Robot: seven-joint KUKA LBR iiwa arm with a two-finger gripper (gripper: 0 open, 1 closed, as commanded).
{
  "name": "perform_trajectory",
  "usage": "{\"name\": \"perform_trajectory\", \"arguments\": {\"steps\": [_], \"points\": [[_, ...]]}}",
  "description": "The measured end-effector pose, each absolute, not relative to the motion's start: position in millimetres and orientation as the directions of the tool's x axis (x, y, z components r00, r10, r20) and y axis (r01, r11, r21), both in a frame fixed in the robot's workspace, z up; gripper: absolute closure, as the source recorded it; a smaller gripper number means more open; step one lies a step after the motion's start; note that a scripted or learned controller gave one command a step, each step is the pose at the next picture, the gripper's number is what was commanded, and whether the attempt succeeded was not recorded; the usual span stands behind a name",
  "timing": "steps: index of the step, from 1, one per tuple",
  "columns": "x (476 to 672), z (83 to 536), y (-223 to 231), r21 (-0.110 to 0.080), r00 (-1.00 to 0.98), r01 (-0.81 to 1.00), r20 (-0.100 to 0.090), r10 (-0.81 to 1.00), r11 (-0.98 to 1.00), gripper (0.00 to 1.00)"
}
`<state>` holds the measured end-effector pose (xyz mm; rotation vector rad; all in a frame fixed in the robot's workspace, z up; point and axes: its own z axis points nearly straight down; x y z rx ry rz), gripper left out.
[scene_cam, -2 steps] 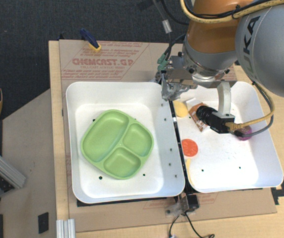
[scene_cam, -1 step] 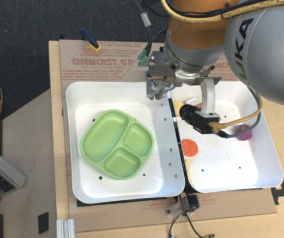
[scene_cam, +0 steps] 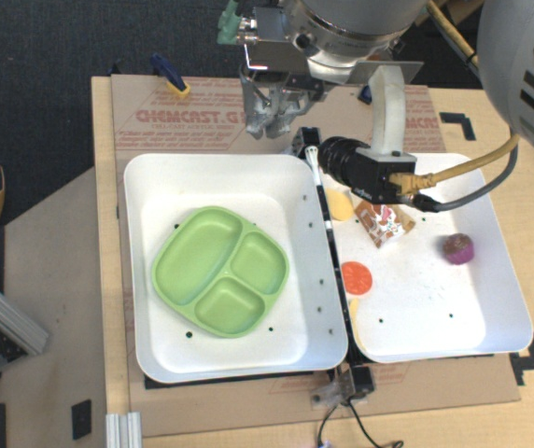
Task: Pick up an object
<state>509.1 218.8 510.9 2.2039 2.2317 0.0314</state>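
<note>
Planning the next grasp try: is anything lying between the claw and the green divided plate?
Nothing visible does. The claw is over the cardboard just behind the white bin that holds the green plate. Only the bin's back rim and bare white floor lie between them.

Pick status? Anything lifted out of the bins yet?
Done: nothing that I can see. The green plate lies in the left bin; the orange disc, snack packet and purple ball lie in the right bin.
In hand: the gripper is near the left bin's far rim, with no object seen on it.
Left: the whole pick, meaning approach, grasp and lift.
</note>
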Motion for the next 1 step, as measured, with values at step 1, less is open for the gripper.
{"name": "perform_trajectory", "arguments": {"steps": [1], "points": [[569.6,536.9,167.9,0.007,0.006,1.000,0.000,1.000,-0.006,1.00]]}}
